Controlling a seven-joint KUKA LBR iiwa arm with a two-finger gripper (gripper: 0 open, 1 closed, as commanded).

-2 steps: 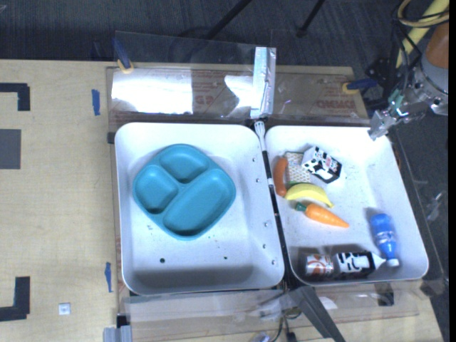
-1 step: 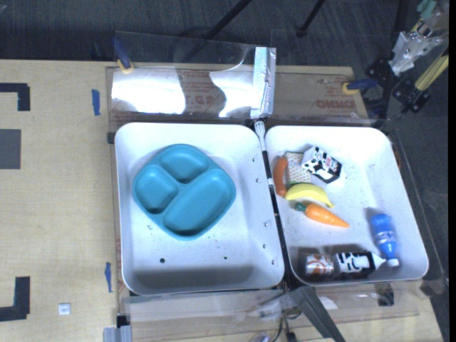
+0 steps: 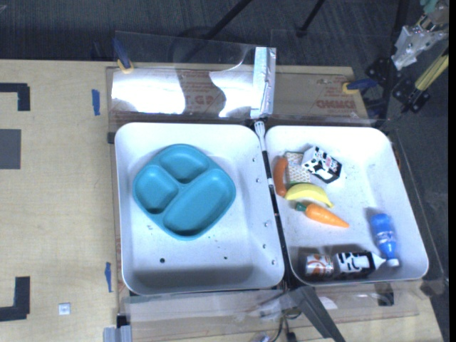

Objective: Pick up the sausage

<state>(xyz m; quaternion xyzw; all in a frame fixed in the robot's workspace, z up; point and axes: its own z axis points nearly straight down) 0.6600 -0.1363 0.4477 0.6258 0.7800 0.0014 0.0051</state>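
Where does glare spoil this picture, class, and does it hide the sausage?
Camera view: strong glare whitens the clear panel behind the left bin; the sausage in the right bin stays evenly lit and readable, though slightly soft, beside the banana.

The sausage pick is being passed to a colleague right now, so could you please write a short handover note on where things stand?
Tool: parked high at the far right, outside the bins; whether it is open or shut cannot be told.
Sausage: lying in the right bin by its left wall, touching the banana; the carrot lies just past that.
Done: nothing yet, the sausage is untouched.
Left: bring the tool over the right bin, lower it, grip the sausage and lift it.
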